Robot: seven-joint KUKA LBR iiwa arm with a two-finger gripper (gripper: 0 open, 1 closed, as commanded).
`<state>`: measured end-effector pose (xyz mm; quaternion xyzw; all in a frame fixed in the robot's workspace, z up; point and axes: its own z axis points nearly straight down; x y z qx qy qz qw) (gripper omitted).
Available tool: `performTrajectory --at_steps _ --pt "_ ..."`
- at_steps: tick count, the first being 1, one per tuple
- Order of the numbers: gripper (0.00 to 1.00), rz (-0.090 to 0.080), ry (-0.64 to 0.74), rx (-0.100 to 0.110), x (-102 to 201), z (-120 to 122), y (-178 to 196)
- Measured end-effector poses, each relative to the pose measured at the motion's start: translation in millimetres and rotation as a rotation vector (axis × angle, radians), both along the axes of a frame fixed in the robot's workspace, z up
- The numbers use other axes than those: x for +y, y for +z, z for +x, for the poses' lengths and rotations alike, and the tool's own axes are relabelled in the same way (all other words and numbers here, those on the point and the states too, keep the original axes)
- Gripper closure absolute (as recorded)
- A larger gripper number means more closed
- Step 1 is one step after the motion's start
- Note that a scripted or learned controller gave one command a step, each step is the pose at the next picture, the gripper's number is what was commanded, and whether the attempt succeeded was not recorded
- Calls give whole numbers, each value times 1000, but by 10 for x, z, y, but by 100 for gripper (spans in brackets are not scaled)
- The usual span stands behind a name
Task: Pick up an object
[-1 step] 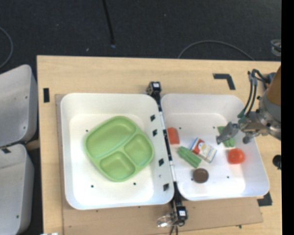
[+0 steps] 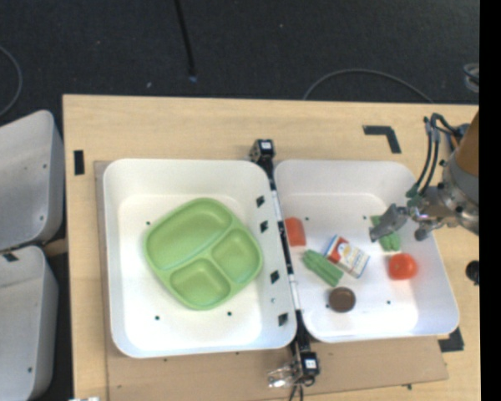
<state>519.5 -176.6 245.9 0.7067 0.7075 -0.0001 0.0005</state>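
My gripper [image 2: 405, 226] hangs over the right part of the right bin [image 2: 361, 182]. Its two grey fingers stand apart, so it is open with nothing between them. A small green piece [image 2: 391, 242] lies just below the left finger [image 2: 387, 222], partly covered by it. A red-orange ball [image 2: 402, 266] sits a little nearer the front. Toward the bin's middle lie a white carton with red and blue print [image 2: 347, 256], a green block [image 2: 321, 267], a brown round piece [image 2: 342, 299] and an orange block [image 2: 295, 231].
The left bin [image 2: 125, 324] holds a green divided plate [image 2: 203, 253]. A raised divider with black clips [image 2: 275, 241] runs between the bins. The arm's wrist and cables [image 2: 451, 170] stand over the right bin's far right corner.
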Motion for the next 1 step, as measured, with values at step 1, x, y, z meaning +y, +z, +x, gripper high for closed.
performTrajectory --at_steps 1 --pt "0 0 -2 3 -44 -18 -429"
